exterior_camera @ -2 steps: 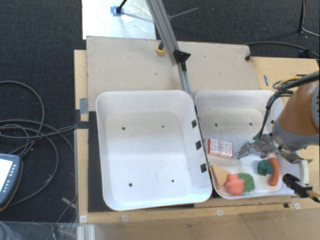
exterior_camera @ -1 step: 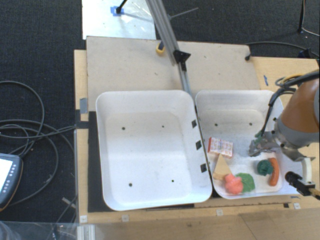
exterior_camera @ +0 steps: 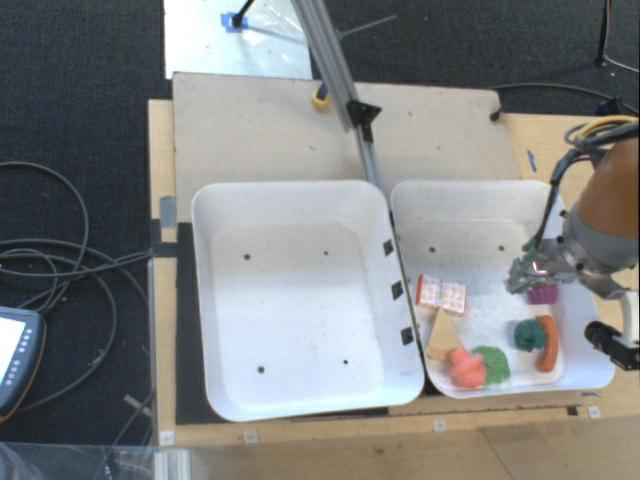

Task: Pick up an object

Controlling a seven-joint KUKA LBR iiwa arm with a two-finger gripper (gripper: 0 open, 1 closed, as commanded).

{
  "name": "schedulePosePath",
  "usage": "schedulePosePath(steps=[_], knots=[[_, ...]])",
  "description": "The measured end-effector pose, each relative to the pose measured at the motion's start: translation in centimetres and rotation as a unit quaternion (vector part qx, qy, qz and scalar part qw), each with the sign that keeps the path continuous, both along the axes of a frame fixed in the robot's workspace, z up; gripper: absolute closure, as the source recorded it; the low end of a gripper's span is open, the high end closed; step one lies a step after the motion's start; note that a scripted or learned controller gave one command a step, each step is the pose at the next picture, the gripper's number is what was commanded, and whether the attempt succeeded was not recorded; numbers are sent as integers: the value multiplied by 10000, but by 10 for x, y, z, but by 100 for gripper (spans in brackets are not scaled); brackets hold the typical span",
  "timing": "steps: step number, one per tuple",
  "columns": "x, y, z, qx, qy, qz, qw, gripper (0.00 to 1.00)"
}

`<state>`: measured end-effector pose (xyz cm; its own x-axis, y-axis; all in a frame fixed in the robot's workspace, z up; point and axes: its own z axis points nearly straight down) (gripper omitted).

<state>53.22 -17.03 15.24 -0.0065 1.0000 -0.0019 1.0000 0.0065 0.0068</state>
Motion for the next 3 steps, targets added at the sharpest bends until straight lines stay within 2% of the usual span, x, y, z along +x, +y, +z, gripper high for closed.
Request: schedulePosePath(steps=[1, 2, 3], knots=[[2, -5, 64, -6, -10, -2, 10000, 100], [3, -5, 66, 3, 19, -3, 10000, 100], [11, 50, 58, 19, 27, 24, 10000, 100]])
